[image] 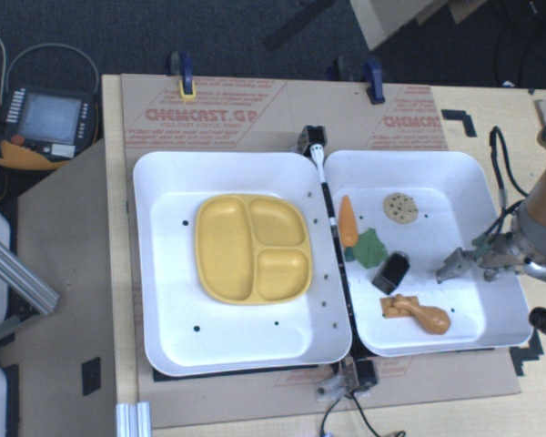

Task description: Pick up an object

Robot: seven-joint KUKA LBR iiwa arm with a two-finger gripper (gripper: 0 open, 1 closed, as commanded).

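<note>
Two shallow white bins sit side by side on the table (255, 107). The left bin (164, 317) holds a yellow divided plate (252, 248) near its middle. The right bin (464, 176) holds the loose things: an orange carrot (347, 220) lying just beside the bin's left wall, a green leafy piece (368, 248) touching the carrot's lower end, a small black block (391, 272) just below and right of the green piece, a tan drumstick-shaped toy (417, 312) near the front wall, and a round speckled cookie (399, 208) toward the back, apart from the rest. The arm (537, 226) comes in over the right bin's right side. Its pincer (457, 269) hangs over bare bin floor, right of the black block; it seems to grip nothing, though whether its fingers are spread or closed I cannot tell.
</note>
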